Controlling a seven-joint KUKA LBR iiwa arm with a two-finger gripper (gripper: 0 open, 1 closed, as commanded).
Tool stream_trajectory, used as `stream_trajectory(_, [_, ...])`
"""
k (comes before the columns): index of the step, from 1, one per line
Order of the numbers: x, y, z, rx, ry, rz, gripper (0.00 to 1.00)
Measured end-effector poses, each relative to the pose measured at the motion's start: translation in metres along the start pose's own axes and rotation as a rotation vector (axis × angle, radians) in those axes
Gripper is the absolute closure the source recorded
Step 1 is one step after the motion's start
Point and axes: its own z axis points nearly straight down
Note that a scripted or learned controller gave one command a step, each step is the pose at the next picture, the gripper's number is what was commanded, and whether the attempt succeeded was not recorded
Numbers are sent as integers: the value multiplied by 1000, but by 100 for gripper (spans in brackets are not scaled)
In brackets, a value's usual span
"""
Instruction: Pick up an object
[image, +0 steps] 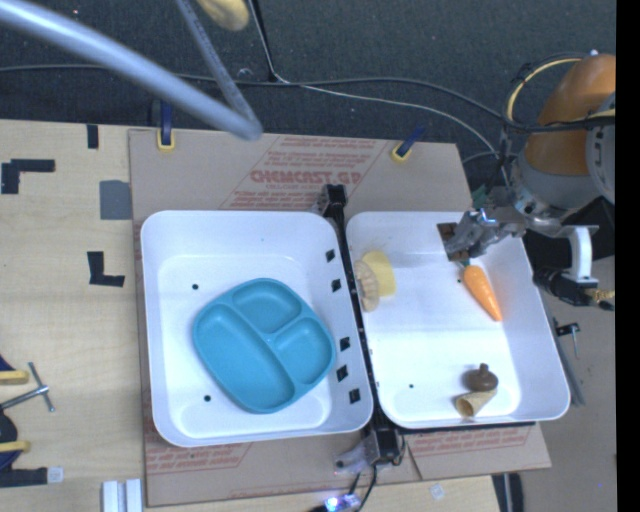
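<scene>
Orange-banded arm (560, 130) reaching in from 2 o'clock, bent down over right bin (530, 330). Gripper (468, 243) touching carrot (483, 291) top; open or closed, can't tell.

Blue tray (262, 343), orange carrot (483, 291), white bins (160, 240), pale yellow toy (377, 277)

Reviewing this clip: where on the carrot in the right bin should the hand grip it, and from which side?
Probably across the thicker upper part of the carrot, coming down from above. It lies flat on the bin floor, tapering toward the lower right, so fingers closing across its width should get the firmest hold. The hand sits just above its top end.
</scene>
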Motion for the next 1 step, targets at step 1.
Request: stream_trajectory(1, [0, 1, -36, 1, 1, 0, 100])
